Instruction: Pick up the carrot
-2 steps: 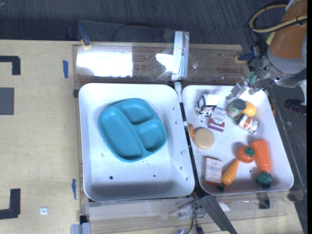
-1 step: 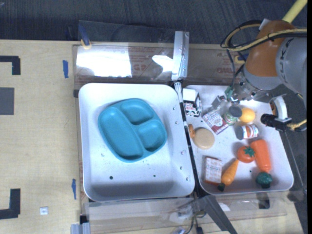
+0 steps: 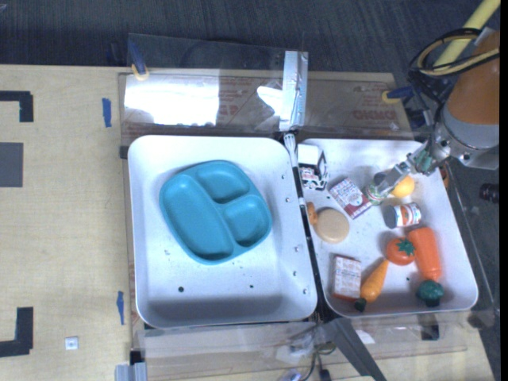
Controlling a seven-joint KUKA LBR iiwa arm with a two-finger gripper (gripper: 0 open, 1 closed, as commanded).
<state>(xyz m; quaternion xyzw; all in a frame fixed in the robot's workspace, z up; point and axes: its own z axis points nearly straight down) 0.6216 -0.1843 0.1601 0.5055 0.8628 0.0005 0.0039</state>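
Reaching in from the right over the far side of the right bin (image 3: pixel 470 286), grey and orange arm (image 3: pixel 475 105) with jaws low against a small yellow fruit (image 3: pixel 406 186). Cannot tell how wide the jaws stand, nor whether anything sits between them. Lying well apart from the jaws, along the near right side of that bin: carrot (image 3: pixel 427 252), fat and orange, with its dark green top (image 3: pixel 430 292) towards the near rim. Touching its left flank, an orange tomato (image 3: pixel 401 250) with a green stalk. Slanting just left of that, a smaller tapered orange piece (image 3: pixel 375 279), beside a red and white packet (image 3: pixel 346 276). Standing between carrot and yellow fruit, a little can (image 3: pixel 403 214). Further left, a tan round disc (image 3: pixel 332 226), another red and white packet (image 3: pixel 350 195) and a black and white carton (image 3: pixel 312 171). Resting in the left bin (image 3: pixel 159 284), a blue divided plate (image 3: pixel 214 210). Both bins side by side on the pale wooden table (image 3: pixel 55 213).
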